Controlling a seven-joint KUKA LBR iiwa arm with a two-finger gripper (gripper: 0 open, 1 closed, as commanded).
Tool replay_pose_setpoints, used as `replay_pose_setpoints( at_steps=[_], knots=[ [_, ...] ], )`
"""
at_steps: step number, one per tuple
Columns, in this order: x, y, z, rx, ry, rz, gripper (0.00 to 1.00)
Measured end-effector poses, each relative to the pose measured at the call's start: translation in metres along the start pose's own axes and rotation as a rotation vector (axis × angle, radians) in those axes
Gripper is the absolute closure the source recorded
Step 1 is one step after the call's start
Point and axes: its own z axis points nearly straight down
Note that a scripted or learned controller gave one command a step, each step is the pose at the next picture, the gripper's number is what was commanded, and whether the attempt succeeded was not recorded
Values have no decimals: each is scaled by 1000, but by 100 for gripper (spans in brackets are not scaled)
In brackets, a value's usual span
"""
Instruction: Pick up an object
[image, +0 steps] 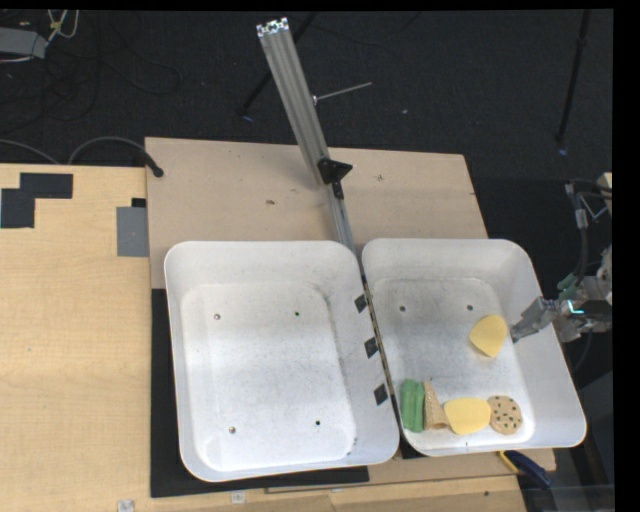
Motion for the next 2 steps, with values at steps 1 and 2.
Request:
replay_pose_setpoints(
  at_steps=[1, 2],
  knots=[
    [0, 1, -2, -5, -1, 2, 0],
    [-2, -8, 58, 2, 1, 2, 0]
  ],
)
